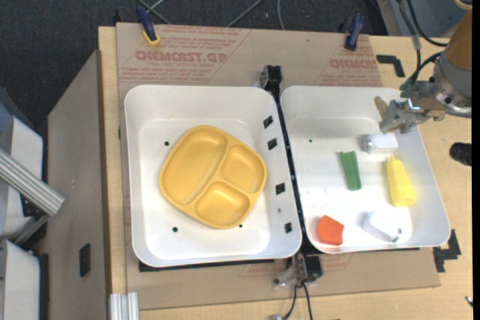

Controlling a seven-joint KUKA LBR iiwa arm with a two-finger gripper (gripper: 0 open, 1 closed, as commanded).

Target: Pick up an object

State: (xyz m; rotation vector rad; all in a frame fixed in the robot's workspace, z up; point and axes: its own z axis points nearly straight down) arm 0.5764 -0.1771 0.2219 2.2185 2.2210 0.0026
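Observation:
My gripper (396, 119) hangs over the far right part of the right bin (322, 105), at the end of the grey arm that reaches in from the right. Just below it and slightly left, a small white and grey block (379, 142) lies on the bin floor. Nothing shows in the gripper's hold. A green stick (349, 169) lies near the bin's middle. A yellow oblong piece (400, 181) is to its right. At the front edge sit an orange lump (330, 230) and a pale white piece (382, 225).
The left bin (142, 161) holds a yellow divided plate (213, 176). A black divider with clips (279, 154) runs between the bins. Blue clamps (148, 26) (352, 32) hold the cardboard base at the back. Cables trail behind the bench.

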